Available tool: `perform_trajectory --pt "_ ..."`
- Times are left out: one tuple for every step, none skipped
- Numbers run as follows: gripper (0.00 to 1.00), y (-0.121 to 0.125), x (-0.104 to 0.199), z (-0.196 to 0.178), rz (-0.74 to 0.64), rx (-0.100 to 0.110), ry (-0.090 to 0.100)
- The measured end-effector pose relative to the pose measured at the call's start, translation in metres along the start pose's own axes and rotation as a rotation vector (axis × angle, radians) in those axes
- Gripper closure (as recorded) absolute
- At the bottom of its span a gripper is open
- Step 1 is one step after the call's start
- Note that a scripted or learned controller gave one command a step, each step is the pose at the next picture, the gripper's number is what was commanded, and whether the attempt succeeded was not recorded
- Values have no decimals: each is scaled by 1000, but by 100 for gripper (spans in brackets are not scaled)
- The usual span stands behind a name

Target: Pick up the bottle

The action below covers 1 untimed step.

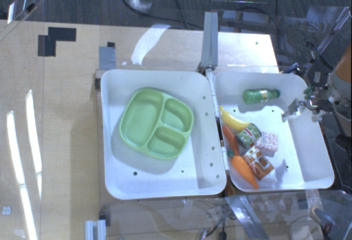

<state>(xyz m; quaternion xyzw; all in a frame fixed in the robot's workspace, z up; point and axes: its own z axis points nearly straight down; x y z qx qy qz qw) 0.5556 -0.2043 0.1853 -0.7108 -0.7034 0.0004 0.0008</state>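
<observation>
The green bottle (260,95) lies on its side at the far end of the right bin (313,151), beyond the banana (234,120). The gripper (300,108) hovers beside the bottle, apart from it; its clamping state cannot be determined.

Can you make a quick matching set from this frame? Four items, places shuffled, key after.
Things:
1. green plastic bottle
2. pale green divided plastic tray
3. yellow toy banana
4. orange toy carrot

Places:
A. in the left white bin
B. near corner of the right white bin, by the divider
C. lying on its side at the far end of the right bin
D. against the divider, roughly midway along the right bin

Pairs: 1-C, 2-A, 3-D, 4-B
</observation>
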Motion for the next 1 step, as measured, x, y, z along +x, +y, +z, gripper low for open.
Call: perform_trajectory --pt "0 46 27 57 -78 0 0"
